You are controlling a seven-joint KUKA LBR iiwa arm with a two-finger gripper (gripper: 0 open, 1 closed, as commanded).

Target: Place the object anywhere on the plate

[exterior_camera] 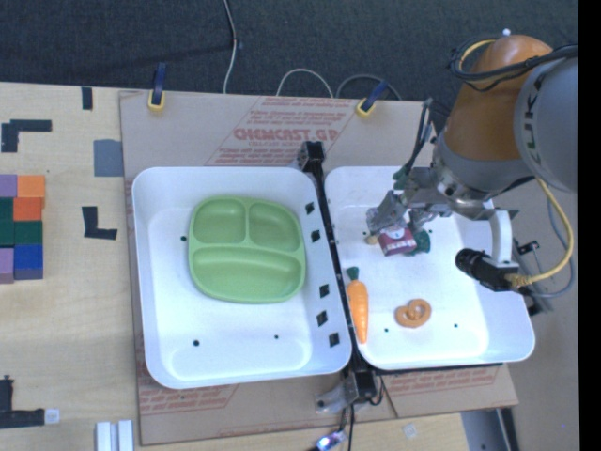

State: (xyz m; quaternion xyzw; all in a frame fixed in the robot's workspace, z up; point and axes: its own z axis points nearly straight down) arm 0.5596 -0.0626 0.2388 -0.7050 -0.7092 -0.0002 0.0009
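From above, the plate (247,250), green with three compartments, lies in the left bin (160,346). In the right bin (498,341), the gripper (399,222) hangs at about ten o'clock, right over a small maroon and green object (400,243); whether it is spread or pinching cannot be told. A carrot (358,310) lies at the bin's eight o'clock edge, a pretzel (412,314) near six o'clock. Coloured blocks (21,228) sit far left on the bench.

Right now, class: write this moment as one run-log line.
gripper: over right bin, at small maroon object | hold: unconfirmed | green plate: left bin, bare | carrot, pretzel: right bin
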